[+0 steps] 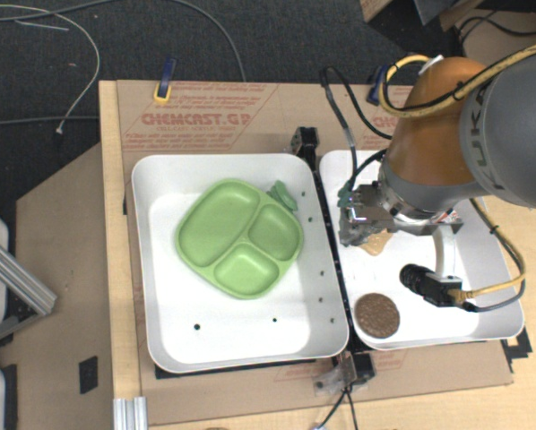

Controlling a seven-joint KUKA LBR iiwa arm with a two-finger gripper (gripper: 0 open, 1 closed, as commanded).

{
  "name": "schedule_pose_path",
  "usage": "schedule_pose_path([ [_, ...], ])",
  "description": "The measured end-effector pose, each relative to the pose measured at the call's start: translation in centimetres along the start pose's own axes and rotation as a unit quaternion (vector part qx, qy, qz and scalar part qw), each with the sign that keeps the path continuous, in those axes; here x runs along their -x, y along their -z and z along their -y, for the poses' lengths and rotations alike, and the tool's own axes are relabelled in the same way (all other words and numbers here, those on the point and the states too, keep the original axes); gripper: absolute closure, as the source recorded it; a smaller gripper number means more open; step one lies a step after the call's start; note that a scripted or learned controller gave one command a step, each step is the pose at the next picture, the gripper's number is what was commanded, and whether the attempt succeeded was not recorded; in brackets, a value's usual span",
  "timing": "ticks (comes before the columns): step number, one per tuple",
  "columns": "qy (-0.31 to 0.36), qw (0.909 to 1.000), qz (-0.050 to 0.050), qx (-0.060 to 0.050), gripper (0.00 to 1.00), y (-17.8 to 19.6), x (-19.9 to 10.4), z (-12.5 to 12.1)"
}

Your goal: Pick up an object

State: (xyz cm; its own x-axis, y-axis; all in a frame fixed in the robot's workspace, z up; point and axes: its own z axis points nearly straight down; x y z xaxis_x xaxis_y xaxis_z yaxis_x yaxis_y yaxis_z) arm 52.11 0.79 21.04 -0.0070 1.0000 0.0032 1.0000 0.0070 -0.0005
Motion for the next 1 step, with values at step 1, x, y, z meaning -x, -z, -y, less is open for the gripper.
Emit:
schedule_pose_path([
  [1,0.0,1.0,0.0,0.001,1.0,1.35,-5.84,0.1],
])
